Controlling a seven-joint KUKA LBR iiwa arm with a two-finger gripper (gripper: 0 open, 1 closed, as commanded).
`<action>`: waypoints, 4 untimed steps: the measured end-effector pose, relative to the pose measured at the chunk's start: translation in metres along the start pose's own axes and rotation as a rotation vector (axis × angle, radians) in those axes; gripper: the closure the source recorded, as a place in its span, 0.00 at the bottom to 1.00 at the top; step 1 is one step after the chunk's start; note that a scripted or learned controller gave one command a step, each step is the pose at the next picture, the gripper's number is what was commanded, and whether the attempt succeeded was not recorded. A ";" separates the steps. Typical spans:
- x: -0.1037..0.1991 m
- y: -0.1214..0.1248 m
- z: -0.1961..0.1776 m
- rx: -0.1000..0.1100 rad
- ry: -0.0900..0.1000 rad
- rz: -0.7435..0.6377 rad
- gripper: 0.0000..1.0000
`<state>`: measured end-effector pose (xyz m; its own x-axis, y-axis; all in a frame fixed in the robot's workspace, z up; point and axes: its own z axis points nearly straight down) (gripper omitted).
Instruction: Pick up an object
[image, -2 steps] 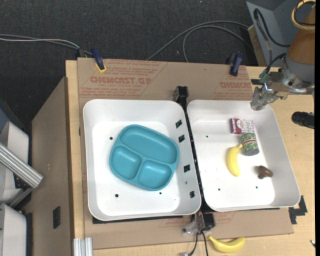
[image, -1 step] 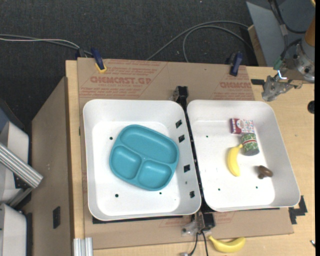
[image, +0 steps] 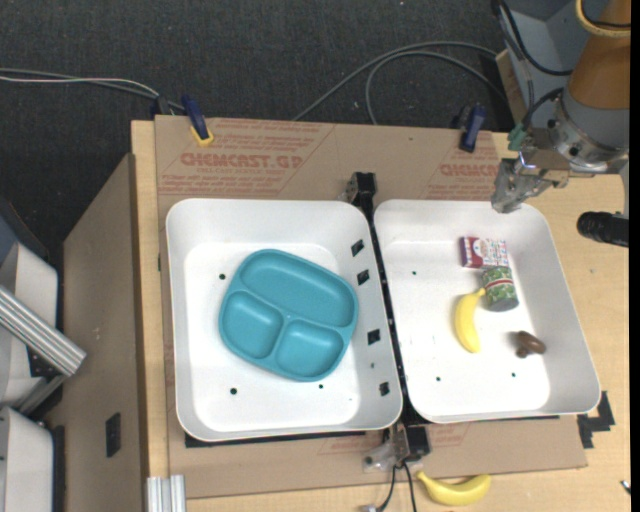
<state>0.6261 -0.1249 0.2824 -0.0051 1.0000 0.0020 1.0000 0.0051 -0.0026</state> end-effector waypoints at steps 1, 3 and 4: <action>0.048 -0.007 0.017 0.001 0.000 0.000 1.00; 0.158 -0.024 0.043 0.002 0.001 -0.001 1.00; 0.215 -0.027 0.056 0.002 0.000 -0.001 1.00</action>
